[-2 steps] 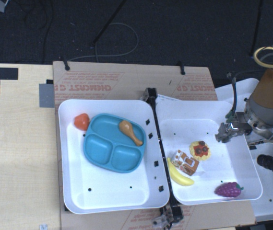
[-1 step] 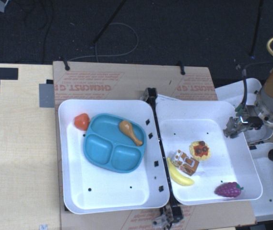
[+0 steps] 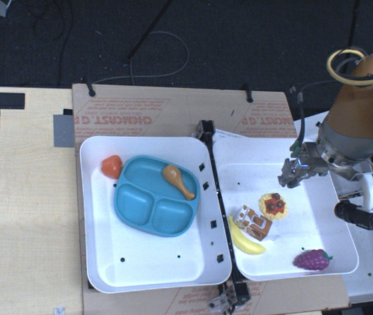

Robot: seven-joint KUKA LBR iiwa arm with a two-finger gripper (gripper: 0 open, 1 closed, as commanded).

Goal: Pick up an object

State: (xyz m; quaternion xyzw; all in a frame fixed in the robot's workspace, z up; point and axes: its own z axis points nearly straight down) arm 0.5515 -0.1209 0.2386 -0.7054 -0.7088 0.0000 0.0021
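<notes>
The right bin point(image 3: 317, 176) holds a yellow tart with red topping point(image 3: 273, 205), a waffle-like pastry point(image 3: 253, 222), a banana point(image 3: 244, 239) and a purple grape bunch point(image 3: 313, 260). In the left bin point(image 3: 101, 254) lies a blue divided plate point(image 3: 153, 197) with a brown chicken drumstick point(image 3: 179, 180) on it, and a red tomato point(image 3: 111, 167) beside the plate. My gripper point(image 3: 292, 174) hangs over the right bin's upper right part, up and to the right of the tart, with nothing visible between its fingers.
The grey arm with its orange band point(image 3: 355, 104) fills the right edge above the bin. A black divider point(image 3: 214, 202) with clips runs between the two bins. Cardboard point(image 3: 173, 113) lies behind the bins, and cables trail across the dark floor.
</notes>
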